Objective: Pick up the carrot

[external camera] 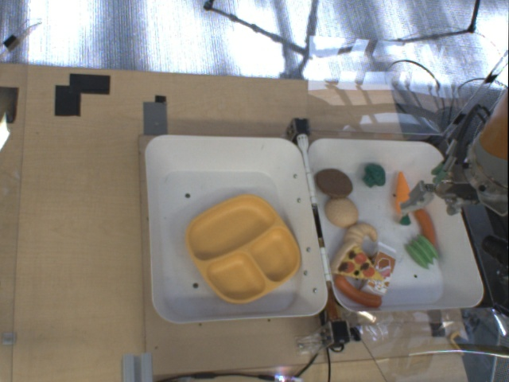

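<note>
The carrot is a short orange cone with a small green end. It lies in the right bin, near the middle of its right half. My gripper hangs at the bin's right side, just right of the carrot and close to it, above a second longer orange piece. Nothing shows in the gripper. The arm's orange band is at the view's right edge.
The right bin also holds a green broccoli, a brown oval, a beige ball, a pizza slice, a sausage and a green pod. A yellow divided plate sits in the left bin.
</note>
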`<state>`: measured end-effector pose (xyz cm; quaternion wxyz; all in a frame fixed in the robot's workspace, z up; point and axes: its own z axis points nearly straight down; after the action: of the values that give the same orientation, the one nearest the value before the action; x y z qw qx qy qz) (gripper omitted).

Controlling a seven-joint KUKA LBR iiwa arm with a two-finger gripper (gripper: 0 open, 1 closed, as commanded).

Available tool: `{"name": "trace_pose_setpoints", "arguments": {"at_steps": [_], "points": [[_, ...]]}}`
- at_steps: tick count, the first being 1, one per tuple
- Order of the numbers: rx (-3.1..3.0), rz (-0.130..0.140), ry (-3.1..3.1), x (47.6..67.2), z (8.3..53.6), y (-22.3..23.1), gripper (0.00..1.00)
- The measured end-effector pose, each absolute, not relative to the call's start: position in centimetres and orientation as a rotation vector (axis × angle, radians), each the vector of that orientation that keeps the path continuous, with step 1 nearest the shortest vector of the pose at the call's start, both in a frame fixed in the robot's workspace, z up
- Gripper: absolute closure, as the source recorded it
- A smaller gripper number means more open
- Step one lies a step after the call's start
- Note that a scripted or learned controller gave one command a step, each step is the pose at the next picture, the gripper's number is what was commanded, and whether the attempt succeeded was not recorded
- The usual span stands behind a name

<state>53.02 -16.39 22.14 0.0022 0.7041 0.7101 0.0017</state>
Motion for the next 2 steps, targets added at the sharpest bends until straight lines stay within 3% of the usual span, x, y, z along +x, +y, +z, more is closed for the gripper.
{"name": "trace_pose_setpoints", "arguments": {"at_steps": [1, 2], "points": [[2.37, 0.005, 2.056, 59.0, 19.4, -17.6, 0.0], [2.481, 0.02, 1.895, 58.8, 10.4, -18.6, 0.0]]}}
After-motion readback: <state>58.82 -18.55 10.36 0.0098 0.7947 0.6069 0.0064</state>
